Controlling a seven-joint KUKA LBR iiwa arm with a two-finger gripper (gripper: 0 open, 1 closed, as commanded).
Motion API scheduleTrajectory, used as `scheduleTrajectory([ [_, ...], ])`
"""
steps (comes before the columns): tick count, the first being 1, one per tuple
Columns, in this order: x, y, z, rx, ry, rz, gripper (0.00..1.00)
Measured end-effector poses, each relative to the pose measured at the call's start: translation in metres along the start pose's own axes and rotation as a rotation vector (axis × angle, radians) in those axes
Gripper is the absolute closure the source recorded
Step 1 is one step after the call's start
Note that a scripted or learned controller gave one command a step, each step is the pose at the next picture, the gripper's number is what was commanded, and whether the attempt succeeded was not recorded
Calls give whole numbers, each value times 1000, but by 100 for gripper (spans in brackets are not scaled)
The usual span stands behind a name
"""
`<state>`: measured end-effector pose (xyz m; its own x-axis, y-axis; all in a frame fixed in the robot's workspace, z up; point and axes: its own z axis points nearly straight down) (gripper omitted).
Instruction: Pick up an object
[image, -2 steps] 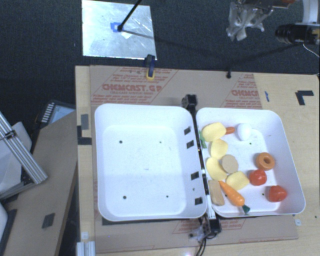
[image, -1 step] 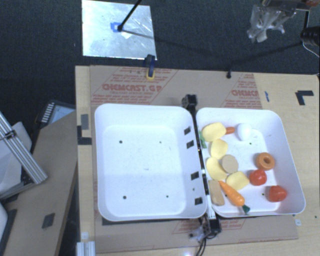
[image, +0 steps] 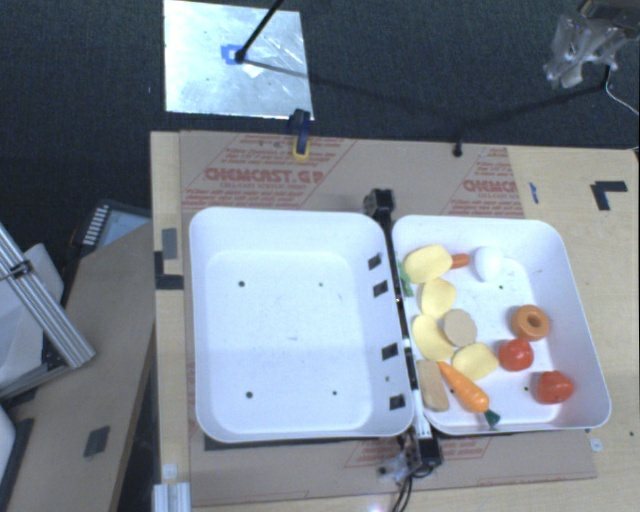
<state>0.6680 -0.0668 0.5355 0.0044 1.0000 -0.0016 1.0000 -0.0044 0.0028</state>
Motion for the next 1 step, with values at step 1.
scheduleTrajectory([
  [1, -56, 0, 0, -1, 0, -2, 100],
])
